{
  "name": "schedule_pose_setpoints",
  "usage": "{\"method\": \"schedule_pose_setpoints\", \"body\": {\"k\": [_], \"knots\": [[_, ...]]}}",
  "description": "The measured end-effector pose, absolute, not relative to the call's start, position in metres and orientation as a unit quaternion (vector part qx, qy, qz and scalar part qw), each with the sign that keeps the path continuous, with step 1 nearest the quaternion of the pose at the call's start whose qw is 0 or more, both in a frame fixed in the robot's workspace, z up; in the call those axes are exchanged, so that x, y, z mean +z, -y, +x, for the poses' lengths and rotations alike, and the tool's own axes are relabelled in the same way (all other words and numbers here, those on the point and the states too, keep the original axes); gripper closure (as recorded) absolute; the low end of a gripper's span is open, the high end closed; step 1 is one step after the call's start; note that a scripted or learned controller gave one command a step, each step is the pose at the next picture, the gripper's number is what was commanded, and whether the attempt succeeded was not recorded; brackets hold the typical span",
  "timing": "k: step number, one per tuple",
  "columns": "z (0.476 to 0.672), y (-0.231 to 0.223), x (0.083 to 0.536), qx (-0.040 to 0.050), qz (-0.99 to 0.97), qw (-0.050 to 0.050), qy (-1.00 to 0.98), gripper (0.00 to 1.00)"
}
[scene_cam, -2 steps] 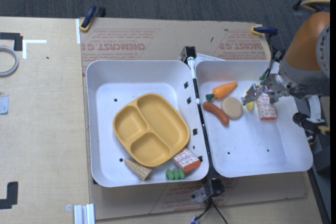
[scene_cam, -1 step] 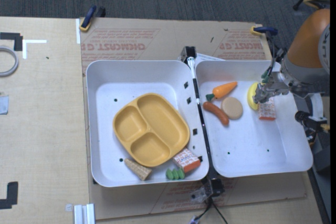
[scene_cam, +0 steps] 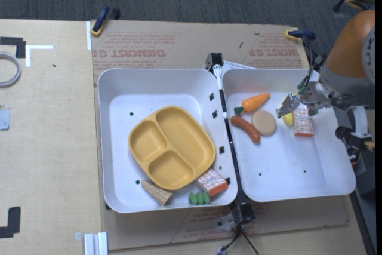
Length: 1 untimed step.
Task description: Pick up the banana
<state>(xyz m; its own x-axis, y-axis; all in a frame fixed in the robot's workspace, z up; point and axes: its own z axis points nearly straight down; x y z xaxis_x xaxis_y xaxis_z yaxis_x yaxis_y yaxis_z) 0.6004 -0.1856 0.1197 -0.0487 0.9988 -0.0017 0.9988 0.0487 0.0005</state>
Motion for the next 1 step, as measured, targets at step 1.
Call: {"method": "schedule_pose_setpoints", "body": {"k": [1], "knots": [[0.6007,0.1861,0.1295,-0.0005,0.689,0.002,-0.724,1.00]]}}
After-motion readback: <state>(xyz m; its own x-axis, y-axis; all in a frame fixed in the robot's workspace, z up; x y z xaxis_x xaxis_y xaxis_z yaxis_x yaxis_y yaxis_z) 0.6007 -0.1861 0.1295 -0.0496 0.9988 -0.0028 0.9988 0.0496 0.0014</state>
